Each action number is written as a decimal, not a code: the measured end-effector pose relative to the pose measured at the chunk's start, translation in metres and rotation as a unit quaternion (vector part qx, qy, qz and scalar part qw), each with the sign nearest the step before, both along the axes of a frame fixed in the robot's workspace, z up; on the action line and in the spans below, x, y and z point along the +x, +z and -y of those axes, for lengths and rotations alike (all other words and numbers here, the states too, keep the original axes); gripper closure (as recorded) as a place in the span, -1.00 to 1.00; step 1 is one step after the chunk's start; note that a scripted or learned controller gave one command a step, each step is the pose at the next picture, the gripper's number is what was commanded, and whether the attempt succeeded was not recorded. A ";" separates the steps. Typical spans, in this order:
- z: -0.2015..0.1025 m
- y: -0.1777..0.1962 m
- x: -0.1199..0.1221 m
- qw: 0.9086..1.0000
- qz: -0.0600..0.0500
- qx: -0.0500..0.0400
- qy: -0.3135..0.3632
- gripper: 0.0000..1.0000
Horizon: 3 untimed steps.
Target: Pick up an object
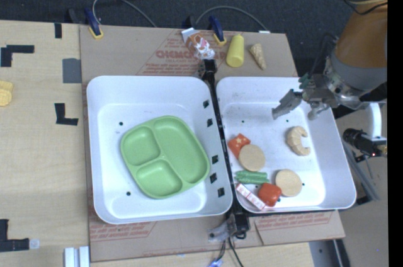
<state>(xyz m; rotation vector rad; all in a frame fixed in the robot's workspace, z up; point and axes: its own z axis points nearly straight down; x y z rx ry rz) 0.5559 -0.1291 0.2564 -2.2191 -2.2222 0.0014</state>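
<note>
The nearest thing to the gripper (301, 102) is a pale croissant (298, 140), lying near the right wall of the right bin (334, 196). The gripper hangs above the bin's upper part, its two fingers spread apart with nothing between them (one finger (284, 104) points left, toward the middle divider). Lower in the same bin lie two round tan cookies (252, 157), a red pepper piece (237, 144), a green bean (250, 177) and a tomato (269, 193). The left bin (101, 133) holds a green sectioned tray (164, 155).
</note>
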 end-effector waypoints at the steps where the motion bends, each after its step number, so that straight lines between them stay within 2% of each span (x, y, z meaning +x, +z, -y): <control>1: 0.076 -0.047 0.028 1.000 0.000 -0.001 -0.001 -1.00; 2: 0.093 -0.166 0.019 1.000 0.001 -0.001 0.000 -1.00; 3: 0.093 -0.157 0.019 1.000 0.001 -0.001 0.000 1.00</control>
